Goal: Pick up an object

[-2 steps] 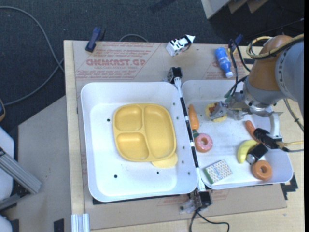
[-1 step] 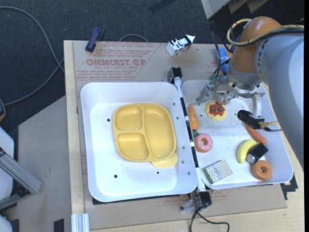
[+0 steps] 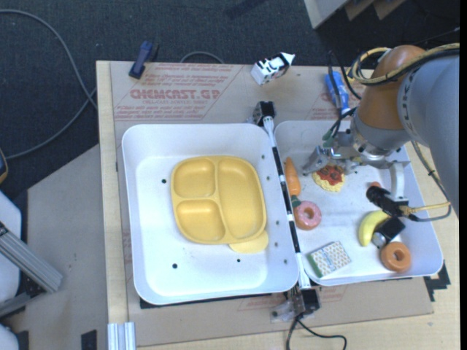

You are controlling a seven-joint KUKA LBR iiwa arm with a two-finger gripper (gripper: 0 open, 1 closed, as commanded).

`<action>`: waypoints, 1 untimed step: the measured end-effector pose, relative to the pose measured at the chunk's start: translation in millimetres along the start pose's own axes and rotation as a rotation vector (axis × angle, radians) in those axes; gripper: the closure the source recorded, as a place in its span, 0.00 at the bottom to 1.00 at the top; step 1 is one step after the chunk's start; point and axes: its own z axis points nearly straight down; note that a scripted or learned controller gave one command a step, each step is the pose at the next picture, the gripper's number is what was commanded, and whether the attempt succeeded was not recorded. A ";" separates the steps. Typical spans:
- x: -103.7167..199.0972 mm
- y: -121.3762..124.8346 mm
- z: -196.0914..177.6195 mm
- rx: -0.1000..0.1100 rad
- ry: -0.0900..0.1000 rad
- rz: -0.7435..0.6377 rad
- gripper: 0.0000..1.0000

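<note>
Camera view is giving me both bins from above, and I'm watching the arm [image 3: 432, 100] reaching in from the right over the right bin [image 3: 344, 214]. The gripper [image 3: 332, 164] is hanging over that bin's far left part, directly above the yellow-and-red piece [image 3: 330, 181]. I can't say whether it's touching the piece, and I can't tell how wide the gripper is set.

Edges first: 1 orange carrot-shaped toy [image 3: 292, 177] is lying along the left wall, just beside that piece, so room is running tight there. A pink doughnut [image 3: 307, 215] is sitting near the same wall, closer to the camera. Between it and a banana [image 3: 368, 228] the bin floor is showing bare white. A brown doughnut [image 3: 396, 257] is sitting near the front right corner, just beside the banana, and a patterned card [image 3: 328, 257] is lying tilted by the front left corner.

I'm seeing the left bin [image 3: 146, 221] carrying 1 yellow plate [image 3: 217, 199] with 3 compartments and wide white margins around it. Both bins are resting on a brown board [image 3: 175, 93] with red printing, with a blue clip [image 3: 141, 59] at its far left corner and dark carpet [image 3: 58, 35] lying beyond.
</note>
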 end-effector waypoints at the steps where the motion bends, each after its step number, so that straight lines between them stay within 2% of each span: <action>1: -42.6 -3.3 0.7 0.000 -0.001 0.001 0.00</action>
